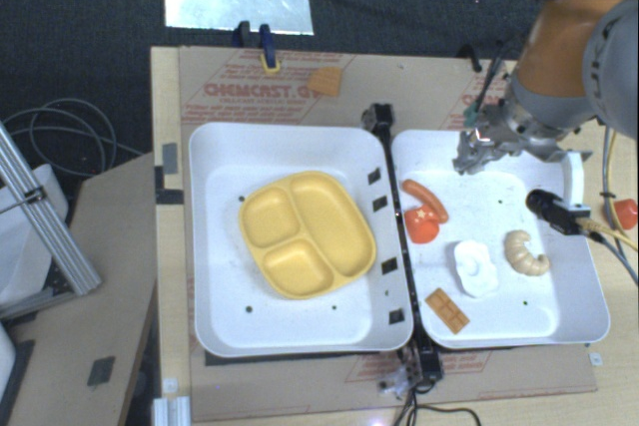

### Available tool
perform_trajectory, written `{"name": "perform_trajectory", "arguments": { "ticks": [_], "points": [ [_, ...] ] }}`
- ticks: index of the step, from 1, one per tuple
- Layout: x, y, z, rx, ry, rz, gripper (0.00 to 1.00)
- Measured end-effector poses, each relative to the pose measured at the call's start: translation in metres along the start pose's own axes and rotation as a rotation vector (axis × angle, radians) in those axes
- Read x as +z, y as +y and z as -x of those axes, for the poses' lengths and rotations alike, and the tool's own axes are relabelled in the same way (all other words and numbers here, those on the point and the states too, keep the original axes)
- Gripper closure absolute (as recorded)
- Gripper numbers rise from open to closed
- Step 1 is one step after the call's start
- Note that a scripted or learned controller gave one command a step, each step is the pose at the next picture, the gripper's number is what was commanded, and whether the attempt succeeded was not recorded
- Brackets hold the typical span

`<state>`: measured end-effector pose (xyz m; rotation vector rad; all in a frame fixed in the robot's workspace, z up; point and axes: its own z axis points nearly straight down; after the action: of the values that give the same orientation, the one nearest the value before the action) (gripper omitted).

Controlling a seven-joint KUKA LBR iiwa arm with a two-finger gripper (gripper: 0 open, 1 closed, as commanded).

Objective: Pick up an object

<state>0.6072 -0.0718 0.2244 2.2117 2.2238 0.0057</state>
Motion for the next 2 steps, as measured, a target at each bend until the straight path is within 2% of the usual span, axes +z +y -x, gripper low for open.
{"name": "perform_trajectory", "arguments": {
  "ticks": [1,2],
  "points": [
    [0.024,-0.03,-0.009,0.005,0.001,-0.007,1.0],
    [-0.009,0.006,0.013,0.002,-0.001,0.001,1.0]
  ]
}}
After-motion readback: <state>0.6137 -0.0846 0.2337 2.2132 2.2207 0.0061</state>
